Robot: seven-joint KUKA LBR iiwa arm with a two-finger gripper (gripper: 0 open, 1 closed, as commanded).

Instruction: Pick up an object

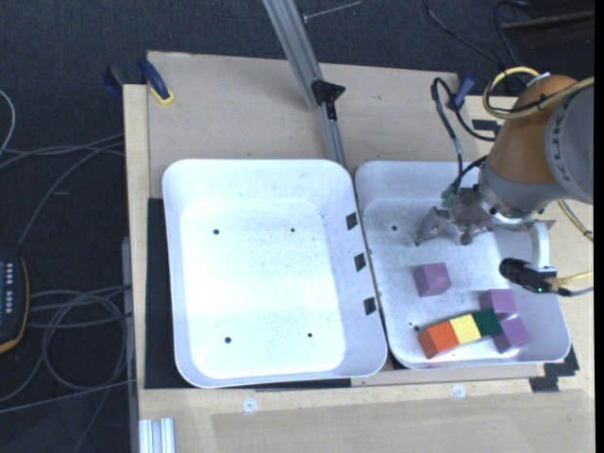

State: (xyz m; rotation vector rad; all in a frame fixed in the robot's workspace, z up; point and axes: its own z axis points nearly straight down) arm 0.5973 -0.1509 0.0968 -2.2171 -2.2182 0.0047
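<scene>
A purple cube (431, 278) lies in the middle of the right bin (396, 192). Near that bin's front edge rests a bar of orange, yellow and green blocks (461, 331), with two purple blocks (497, 300) (514, 332) touching its right end. My gripper (445, 233) hangs over the back half of the right bin, behind the purple cube and apart from it. Its fingers stand open with nothing between them.
The left bin (179, 253) sits beside the right one, joined by black clips (360, 262). A slanted metal pole (302, 55) rises behind the bins. Cables (453, 121) trail near the arm, and a blue clamp (157, 81) grips the bench's back left corner.
</scene>
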